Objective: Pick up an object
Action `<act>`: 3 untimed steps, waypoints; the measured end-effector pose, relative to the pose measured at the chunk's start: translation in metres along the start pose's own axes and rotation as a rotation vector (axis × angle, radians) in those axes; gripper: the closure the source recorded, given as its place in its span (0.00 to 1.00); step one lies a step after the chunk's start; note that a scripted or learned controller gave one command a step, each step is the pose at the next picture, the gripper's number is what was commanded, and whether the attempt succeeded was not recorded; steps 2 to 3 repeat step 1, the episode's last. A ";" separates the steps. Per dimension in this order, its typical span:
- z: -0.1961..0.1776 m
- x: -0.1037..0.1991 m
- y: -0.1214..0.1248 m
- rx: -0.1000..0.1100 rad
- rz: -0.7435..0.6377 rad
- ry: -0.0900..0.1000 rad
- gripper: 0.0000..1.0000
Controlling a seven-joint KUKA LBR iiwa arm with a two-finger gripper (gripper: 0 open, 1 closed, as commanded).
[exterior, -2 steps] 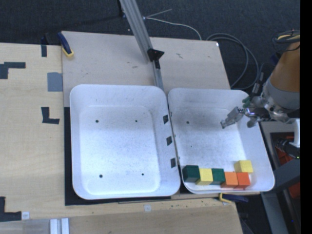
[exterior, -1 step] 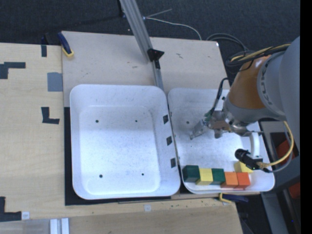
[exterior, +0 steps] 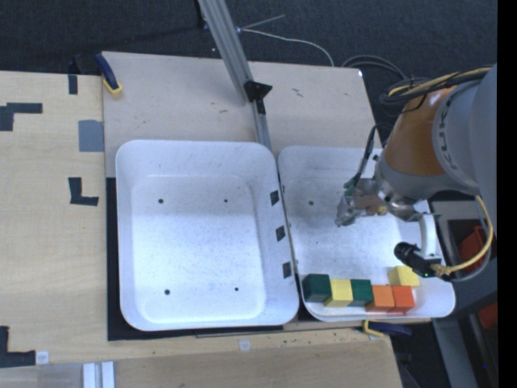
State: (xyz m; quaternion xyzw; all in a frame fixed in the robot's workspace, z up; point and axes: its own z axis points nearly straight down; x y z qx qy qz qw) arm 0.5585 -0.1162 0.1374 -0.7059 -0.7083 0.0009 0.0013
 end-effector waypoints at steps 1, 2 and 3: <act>-0.040 -0.001 -0.036 -0.002 0.003 0.000 1.00; -0.040 -0.001 -0.036 -0.002 0.003 0.000 1.00; -0.040 -0.001 -0.036 -0.002 0.003 0.000 1.00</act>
